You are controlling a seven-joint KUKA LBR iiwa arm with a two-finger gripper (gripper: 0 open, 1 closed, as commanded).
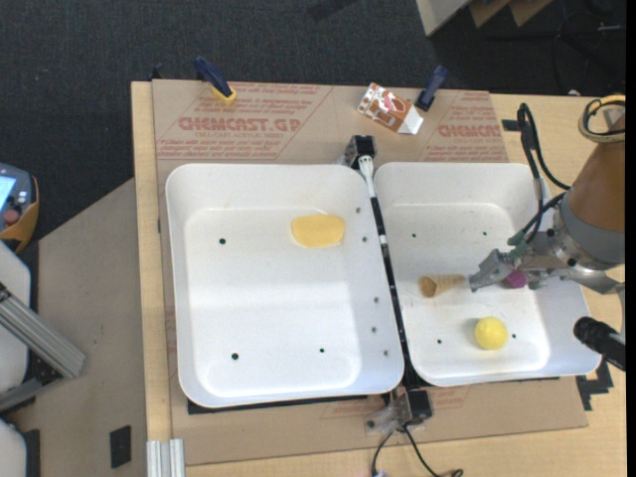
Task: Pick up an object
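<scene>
Objects to pick up lie in both white bins, and none of them can be seen held by the arm. The fingers [485, 272] are low over the right bin [447, 192], near its right side, and they point to the left. I cannot tell if they are open or closed, because they look like one grey shape from up here. A small purple thing [515, 278] sits right against the grey shape, on its right side. I cannot tell if it is a toy or a part of the arm.

Just to the left of the grey tip is a small brown lump [428, 286] on the bin floor. A thin tan bit [452, 282] lies between the lump and the tip. A round yellow ball [490, 333] rests near them, closer to the front edge of the same bin, apart from the tip.

The grey arm [596, 232] comes in from the right, and its orange band [606, 187] is above the wrist. Black cables run along it.

The left bin [199, 296] touches the right one along the middle. A flat yellow piece [318, 231] lies in it, toward the back, well apart from the arm.

Both bins sit on a brown cardboard sheet on the worktop [258, 122]. Two blue clamps [213, 76] grip its back edge. A small red and white packet [390, 108] lies there, between the clamps.
</scene>
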